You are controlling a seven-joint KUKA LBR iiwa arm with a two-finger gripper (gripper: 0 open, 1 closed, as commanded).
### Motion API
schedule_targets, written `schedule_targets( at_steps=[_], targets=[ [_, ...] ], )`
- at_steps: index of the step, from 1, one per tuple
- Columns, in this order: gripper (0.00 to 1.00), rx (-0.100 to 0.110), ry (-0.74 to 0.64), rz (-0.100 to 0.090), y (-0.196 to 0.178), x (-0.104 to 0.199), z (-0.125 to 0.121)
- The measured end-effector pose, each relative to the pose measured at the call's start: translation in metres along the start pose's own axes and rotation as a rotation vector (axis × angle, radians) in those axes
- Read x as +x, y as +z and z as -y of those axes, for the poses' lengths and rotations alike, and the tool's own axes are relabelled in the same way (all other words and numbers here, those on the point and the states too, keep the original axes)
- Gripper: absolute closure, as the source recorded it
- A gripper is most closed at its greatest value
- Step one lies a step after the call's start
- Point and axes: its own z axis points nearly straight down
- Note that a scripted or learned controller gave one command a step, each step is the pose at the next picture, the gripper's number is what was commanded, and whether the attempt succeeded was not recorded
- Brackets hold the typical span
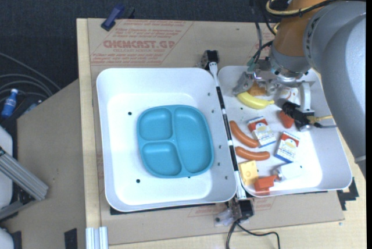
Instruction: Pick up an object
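Banana (256,101): yellow toy fruit, lying flat at the far end of the right bin (325,175), just under the gripper.
Gripper (263,84): it hangs low over the far end of the right bin, directly above the banana and perhaps touching it; the wrist hides the fingers, so I cannot tell if they are open or closed, or if they hold something.
Arm (325,27): grey, with an orange band above the wrist; it comes in from the right.
Sausages (243,134): two orange-red ones in the right bin, one slanted near the divider, the other (252,154) lying below it.
Small cartons (263,131): two white boxes with red and blue print (the second one (286,147) is to the right), in the middle of the right bin.
Cheese wedge (249,171): yellow, near the front of the right bin, with a red piece (263,183) just beside it.
Blue plate (174,141): a tray with three compartments, in the middle of the left bin (113,96).
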Motion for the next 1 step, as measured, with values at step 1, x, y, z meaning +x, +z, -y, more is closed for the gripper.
schedule_targets(
  at_steps=[1],
  targets=[
    [1.0, 0.008, 0.0, 0.001, -0.0097, -0.0006, 0.0014]
  ],
)
